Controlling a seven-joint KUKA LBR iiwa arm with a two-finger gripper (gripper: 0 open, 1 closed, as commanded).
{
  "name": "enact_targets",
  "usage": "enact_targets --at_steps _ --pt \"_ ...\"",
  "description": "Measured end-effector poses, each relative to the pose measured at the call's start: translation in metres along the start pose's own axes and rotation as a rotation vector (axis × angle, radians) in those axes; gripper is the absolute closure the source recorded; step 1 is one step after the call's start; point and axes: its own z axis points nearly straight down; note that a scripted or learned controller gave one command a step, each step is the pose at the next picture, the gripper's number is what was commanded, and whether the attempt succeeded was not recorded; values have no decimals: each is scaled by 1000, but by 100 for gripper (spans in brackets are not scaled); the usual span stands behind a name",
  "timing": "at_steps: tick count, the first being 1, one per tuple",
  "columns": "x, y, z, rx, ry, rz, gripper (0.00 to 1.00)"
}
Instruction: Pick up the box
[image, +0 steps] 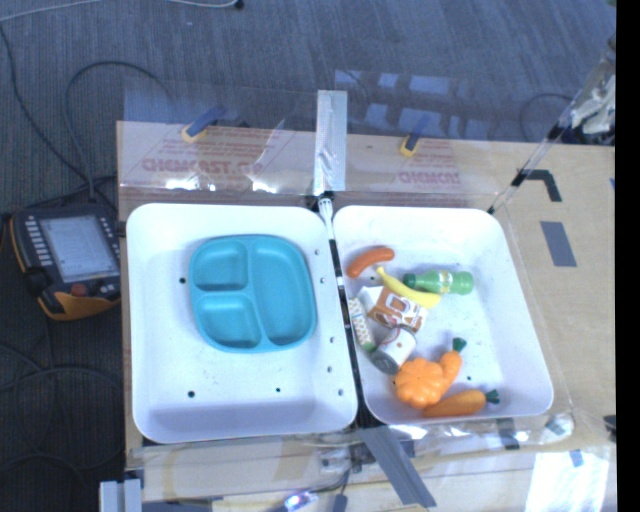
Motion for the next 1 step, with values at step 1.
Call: enact_targets --at_steps 1 --pt "1 0 -9 0 -3 0 100"
